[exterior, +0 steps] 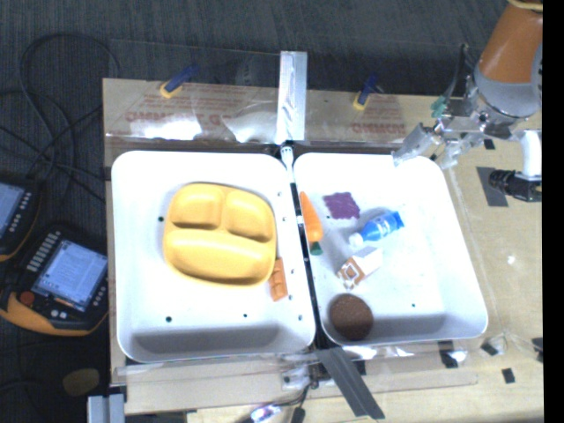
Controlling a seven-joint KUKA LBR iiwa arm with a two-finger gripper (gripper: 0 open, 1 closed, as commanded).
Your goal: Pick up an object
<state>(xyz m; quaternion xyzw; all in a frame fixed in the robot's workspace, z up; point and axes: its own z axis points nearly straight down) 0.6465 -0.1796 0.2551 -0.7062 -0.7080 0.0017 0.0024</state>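
A: Where does the gripper [423, 145] sit?

B: Above the far right corner of the right bin [458, 271], off the rim, nothing between the fingers. Whether they are spread or closed cannot be told; the metal parts blur together at that slant.

A: Candidates for the pick?

B: All the small ones lie in the right bin. A purple block [342, 205] near the far side; a blue-and-white bottle [380, 227] lying on its side just beside it; a small white-and-orange carton [359, 266] tilted below the bottle; a brown ball [351, 315] near the front wall; an orange carrot [309, 218] along the left wall. The left bin [141, 307] has a yellow tray [220, 233] and an orange piece [278, 280] tucked by the divider.

A: Best choice?

B: Judged from the layout, the purple block: nearest the gripper, low, with open floor on its far side. The bottle looks likely to roll; jaws should cross its short axis. The carrot hugs the wall, leaving little room for a finger.

A: Approach?

B: Travel over first, descend straight, straddle one item alone, and keep away from the rim.
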